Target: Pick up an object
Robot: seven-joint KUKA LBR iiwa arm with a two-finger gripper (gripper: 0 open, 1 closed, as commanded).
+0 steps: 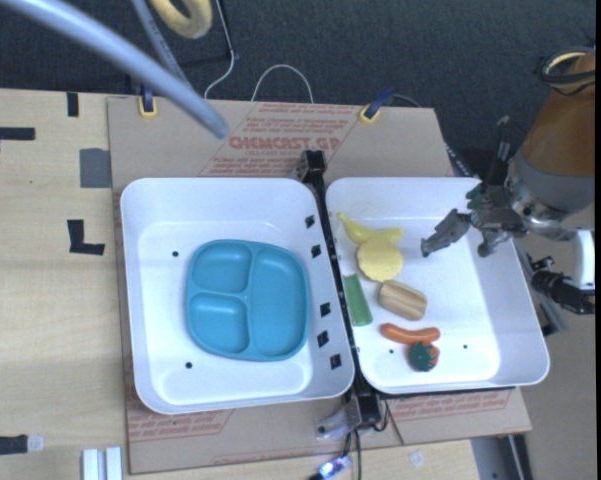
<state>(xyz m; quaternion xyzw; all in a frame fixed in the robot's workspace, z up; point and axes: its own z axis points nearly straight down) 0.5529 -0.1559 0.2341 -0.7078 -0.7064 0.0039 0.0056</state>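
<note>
Two shallow white bins sitting side by side at frame centre, clipped together along a dark divider.

Left bin [140,268]: holding a blue sectioned plate [248,299], lying flat near the middle, likely parked there as a drop-off spot.

Right bin [510,338]: holding the pickable toys, clustered against its left wall, probably so as to be within the arm's reach:
- yellow banana [352,229], uppermost, touching the yellow round piece [380,260] just below
- green stick [356,299], lying along the divider
- tan bread roll [402,299], lower centre
- orange-red carrot [411,334], below the roll
- small red-and-green piece [424,357], lowest, just beside the carrot; kind not being resolved at this size.

Gripper [470,230]: hovering at centre right over the bin's bare upper right part, fingers spread apart, gripping nothing; well apart from the toys, so judging the pick not yet begun.

Arm body being cut off at the right edge. Blurred grey tube and yellow loop crossing the upper left, out of focus. Fingertips dark, outline hard to trace.
</note>
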